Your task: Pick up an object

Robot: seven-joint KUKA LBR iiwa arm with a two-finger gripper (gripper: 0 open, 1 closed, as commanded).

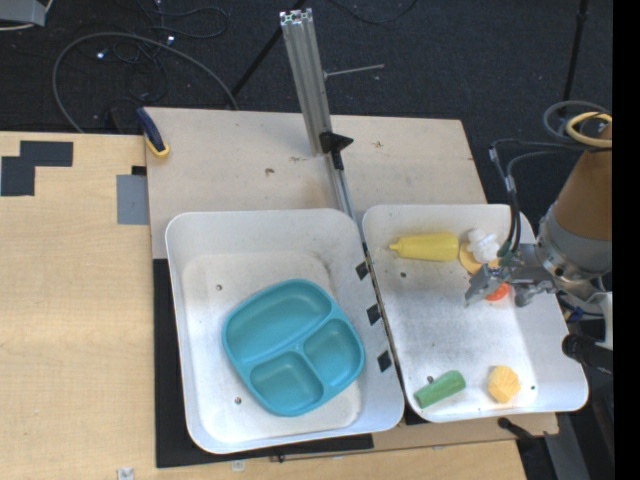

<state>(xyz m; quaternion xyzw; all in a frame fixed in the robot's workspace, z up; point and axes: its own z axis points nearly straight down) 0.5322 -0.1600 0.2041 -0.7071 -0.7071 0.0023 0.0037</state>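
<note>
Over the right bin (440, 328), near its far right side, I saw the gripper (490, 286) low; couldn't tell its finger state. Yellow bottle (426, 247) lay just beside it, green piece (440, 389) and yellow lump (504, 383) at the near edge. Blue divided tray (292, 346) sat in the left bin (200, 268).

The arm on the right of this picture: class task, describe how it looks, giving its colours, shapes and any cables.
The arm is a thick rounded column, orange-brown above and grey at the wrist. A black cable curves along its left side. Its claw is small, dark metal, with a spot of red-orange at its base.
</note>
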